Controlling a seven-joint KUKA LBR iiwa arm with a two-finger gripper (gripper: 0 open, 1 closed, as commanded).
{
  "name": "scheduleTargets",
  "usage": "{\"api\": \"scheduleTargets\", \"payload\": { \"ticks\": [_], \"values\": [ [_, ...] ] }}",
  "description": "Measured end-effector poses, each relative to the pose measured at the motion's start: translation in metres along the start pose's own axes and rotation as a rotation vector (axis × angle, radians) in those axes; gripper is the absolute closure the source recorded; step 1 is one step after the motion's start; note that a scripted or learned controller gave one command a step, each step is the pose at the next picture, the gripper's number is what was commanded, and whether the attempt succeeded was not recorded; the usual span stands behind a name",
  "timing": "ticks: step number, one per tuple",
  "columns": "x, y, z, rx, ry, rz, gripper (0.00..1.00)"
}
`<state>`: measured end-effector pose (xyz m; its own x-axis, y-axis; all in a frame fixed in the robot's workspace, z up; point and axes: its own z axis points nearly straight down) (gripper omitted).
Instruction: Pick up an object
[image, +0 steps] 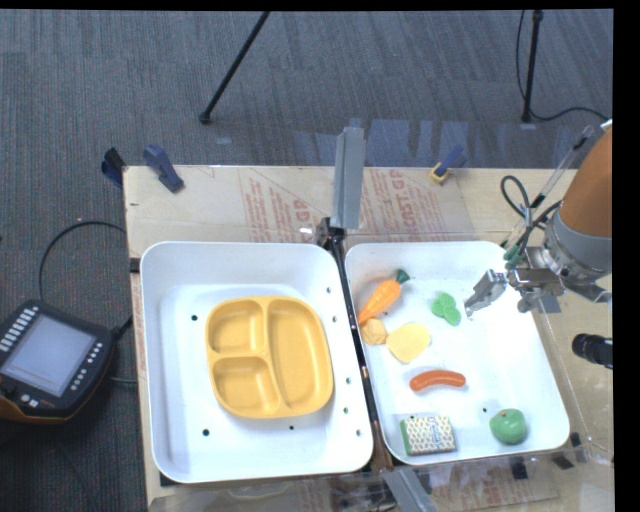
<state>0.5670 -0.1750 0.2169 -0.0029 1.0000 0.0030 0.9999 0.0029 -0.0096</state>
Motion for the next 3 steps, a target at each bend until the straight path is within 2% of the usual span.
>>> {"api": "scheduleTargets", "payload": {
  "ticks": [1, 2, 3],
  "values": [
    [0.037, -0.014, 0.12, 0.008, 0.002, -0.062, 0.0],
    [0.036, -0.011, 0.115, -0.002, -0.001, -0.061, 0.0],
    [0.068, -0.075, 0.136, 0.004, 0.002, -0.16, 0.0]
  ]
}}
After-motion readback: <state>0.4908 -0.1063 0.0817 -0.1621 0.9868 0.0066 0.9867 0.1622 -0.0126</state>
